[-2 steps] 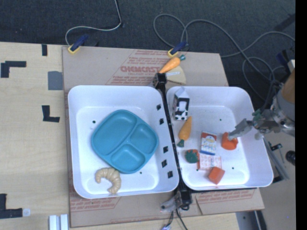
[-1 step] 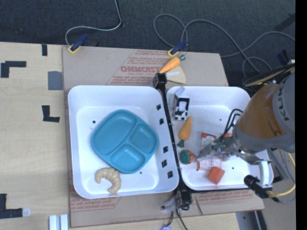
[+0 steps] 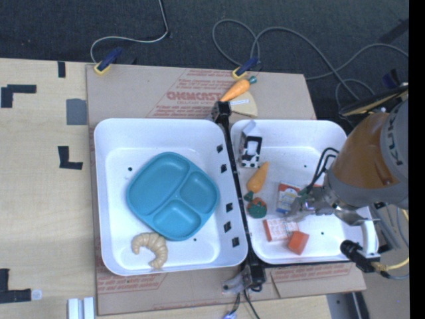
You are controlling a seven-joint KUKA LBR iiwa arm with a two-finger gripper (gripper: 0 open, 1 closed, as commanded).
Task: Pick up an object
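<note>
Camera view, left bin (image 3: 106,178): blue plate (image 3: 172,195), croissant (image 3: 151,248).
Right bin (image 3: 332,130): carrot (image 3: 257,177), red block (image 3: 297,242), small packet (image 3: 287,193).
My gripper (image 3: 297,203): low beside the packet; whether my fingers are apart or together, I cannot tell.

One fixed cam, high above the pale wooden surface (image 3: 40,198), looking down at a slant. Takes in both shallow white plastic bins (image 3: 106,178) w/ dark floor along the top; grey-orange arm (image 3: 368,161) enters right.
</note>
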